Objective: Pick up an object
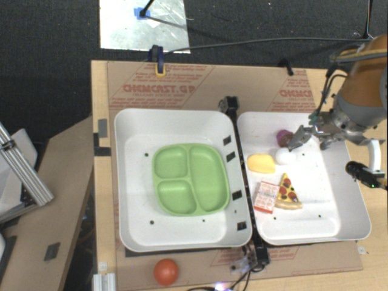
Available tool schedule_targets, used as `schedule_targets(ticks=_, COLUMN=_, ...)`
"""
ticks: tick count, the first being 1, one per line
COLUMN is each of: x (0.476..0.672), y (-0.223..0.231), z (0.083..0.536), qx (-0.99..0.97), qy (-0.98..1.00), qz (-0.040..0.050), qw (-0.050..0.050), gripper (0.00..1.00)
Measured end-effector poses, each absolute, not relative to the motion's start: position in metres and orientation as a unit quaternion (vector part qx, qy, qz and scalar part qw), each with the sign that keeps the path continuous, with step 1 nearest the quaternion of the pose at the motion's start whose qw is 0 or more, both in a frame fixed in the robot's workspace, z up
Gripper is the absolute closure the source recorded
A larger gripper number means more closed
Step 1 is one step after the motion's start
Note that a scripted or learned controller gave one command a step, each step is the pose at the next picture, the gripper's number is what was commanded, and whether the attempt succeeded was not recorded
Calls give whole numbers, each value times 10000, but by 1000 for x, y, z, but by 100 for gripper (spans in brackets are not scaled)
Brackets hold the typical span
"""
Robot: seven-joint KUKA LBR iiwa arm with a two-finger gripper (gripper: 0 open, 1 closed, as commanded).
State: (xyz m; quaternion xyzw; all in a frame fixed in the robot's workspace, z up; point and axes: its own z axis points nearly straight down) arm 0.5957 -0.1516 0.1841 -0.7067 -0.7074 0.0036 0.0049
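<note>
You have the bench [182, 80] under two white bins set side by side. The left bin [130, 132] carries a green tray [190, 179] with three compartments, sitting near its middle. The right bin [348, 217] carries the small things, all grouped toward its left half.

The arm [364, 80] reaches in over the right bin's far right corner, orange band above the grey wrist. Its gripper [299, 139] hangs low over the far part of that bin, tilted toward the left edge. The view is too poor there for you to judge the fingers, so I cannot tell whether they are apart or closed, and nothing can be made out between them.

Just beside the gripper tip you see a purple object [284, 137], possibly a toy fruit, near the bin's far left corner. A white ball [283, 156] lies just below the purple object, close to or touching the yellow piece [261, 163] beside it on the left edge side. Nearer you, a pizza slice [288, 193] lies beside a red and white packet [266, 196], the two touching or nearly so.

Off the bins, an orange ball [166, 271] rests on the bench's near edge, below the left bin.
</note>
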Motion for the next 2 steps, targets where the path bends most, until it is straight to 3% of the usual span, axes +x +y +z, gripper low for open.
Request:
schedule_targets(ticks=1, x=599, y=-151, z=192, qx=-7058, qy=-7084, qz=-2, qw=-5, gripper=0)
schedule_targets(ticks=2, x=602, y=-150, z=130, qx=-7061, qy=-7081, qz=5, qw=6, gripper=0)
